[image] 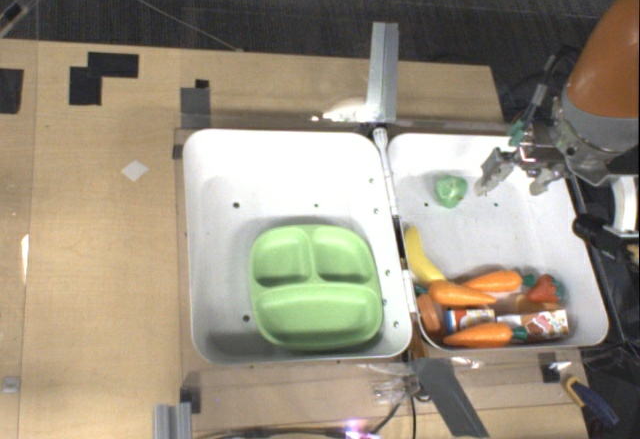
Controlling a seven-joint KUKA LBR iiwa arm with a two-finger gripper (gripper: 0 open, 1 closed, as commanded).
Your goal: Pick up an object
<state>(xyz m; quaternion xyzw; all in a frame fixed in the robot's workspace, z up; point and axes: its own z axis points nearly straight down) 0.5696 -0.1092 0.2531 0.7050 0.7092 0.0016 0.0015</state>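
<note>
My gripper (517, 173) hangs over the back right of the right bin (500, 227), its two fingers spread apart and open with nothing between them. A small green round object (451, 191) lies on the bin floor just left of the fingers. Along the bin's front lie a yellow banana (421, 262), three orange carrots (492, 281), a strawberry (543, 290) and a small labelled bottle (520, 324).
The left bin (215, 227) holds a green divided plate (316, 284). A metal post (383, 77) rises behind the wall between the two bins. The orange-banded arm (610, 67) comes in from the upper right.
</note>
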